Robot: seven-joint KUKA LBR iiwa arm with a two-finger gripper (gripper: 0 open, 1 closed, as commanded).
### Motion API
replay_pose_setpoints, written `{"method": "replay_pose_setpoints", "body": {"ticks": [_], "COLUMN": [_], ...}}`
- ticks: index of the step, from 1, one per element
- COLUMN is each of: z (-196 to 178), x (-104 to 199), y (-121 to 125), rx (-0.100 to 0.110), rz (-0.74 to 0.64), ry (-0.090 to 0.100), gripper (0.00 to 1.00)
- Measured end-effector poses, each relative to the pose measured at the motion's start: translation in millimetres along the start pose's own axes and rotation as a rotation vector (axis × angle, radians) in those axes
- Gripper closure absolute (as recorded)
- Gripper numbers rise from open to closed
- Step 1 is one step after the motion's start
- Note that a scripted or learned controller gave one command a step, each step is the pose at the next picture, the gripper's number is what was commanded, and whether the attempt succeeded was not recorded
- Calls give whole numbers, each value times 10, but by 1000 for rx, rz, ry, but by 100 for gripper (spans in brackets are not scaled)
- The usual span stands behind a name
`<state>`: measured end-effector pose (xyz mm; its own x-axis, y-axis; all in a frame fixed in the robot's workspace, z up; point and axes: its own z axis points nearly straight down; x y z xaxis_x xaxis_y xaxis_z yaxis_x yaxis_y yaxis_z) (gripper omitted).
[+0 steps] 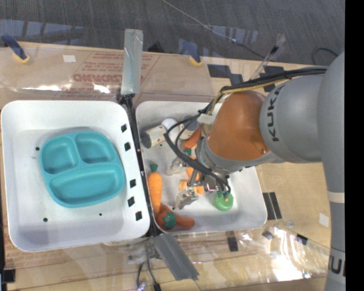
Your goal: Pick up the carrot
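The carrot [155, 187] lies along the right bin's [255, 199] left wall, tip toward the near corner, where another orange vegetable [177, 221] touches its end. The gripper [193, 190] hangs just beside it amid clutter; whether it is spread or pressed together cannot be told. A green object [223, 201] sits nearby. The left bin [18, 162] holds a teal tray [82, 167].
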<state>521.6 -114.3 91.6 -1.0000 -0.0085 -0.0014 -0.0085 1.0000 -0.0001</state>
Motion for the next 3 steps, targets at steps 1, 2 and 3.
{"method": "replay_pose_setpoints", "body": {"ticks": [1, 2, 3], "z": [-106, -1028, -1127], "x": [-12, -477, 285], "y": [20, 316, 253], "rx": [0, 1, 0], "rz": [-9, -247, -285], "ry": [-1, -5, 1], "gripper": [100, 100, 100]}}
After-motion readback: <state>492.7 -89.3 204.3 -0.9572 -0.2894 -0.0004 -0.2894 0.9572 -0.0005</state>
